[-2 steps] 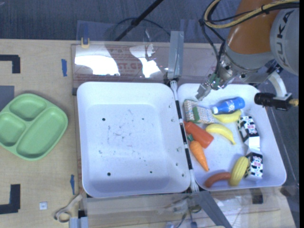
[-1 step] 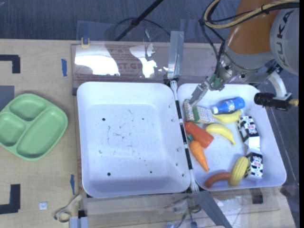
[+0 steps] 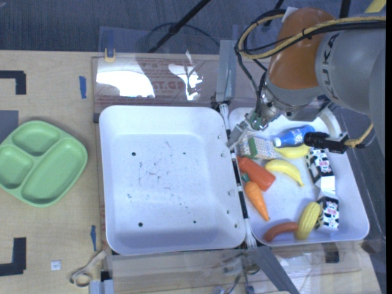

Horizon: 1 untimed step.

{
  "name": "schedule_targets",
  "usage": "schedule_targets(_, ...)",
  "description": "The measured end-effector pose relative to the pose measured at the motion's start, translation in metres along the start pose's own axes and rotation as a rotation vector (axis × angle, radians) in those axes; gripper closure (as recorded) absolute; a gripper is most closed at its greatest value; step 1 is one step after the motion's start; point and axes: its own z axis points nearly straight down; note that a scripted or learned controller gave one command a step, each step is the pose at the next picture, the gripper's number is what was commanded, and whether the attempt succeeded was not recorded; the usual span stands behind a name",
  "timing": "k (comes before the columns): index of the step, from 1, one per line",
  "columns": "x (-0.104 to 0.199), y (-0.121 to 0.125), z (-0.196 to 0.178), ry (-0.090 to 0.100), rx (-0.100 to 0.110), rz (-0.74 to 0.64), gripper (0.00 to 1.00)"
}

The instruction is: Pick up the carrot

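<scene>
I'm watching the arm reaching in from the right, w/ the hand [image 3: 254, 122] hanging over the upper-left corner of the right bin [image 3: 355, 222] — can't tell how it's set from this angle. The carrot [image 3: 257, 199] is lying along that bin's left wall, tip toward the near edge, touching a red pepper-like piece [image 3: 257, 171] just above it. My read: it's sitting tight to the wall, so approach room is slim. Banana [image 3: 286, 169] and sausage [image 3: 280, 230] are crowding nearby — left bin [image 3: 122, 127] isn't involved.
</scene>
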Motion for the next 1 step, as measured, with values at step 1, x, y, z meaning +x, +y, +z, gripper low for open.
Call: schedule_targets(1,-0.0409,0.0184,-0.0013,-0.004,-0.003,-0.068,0.0)
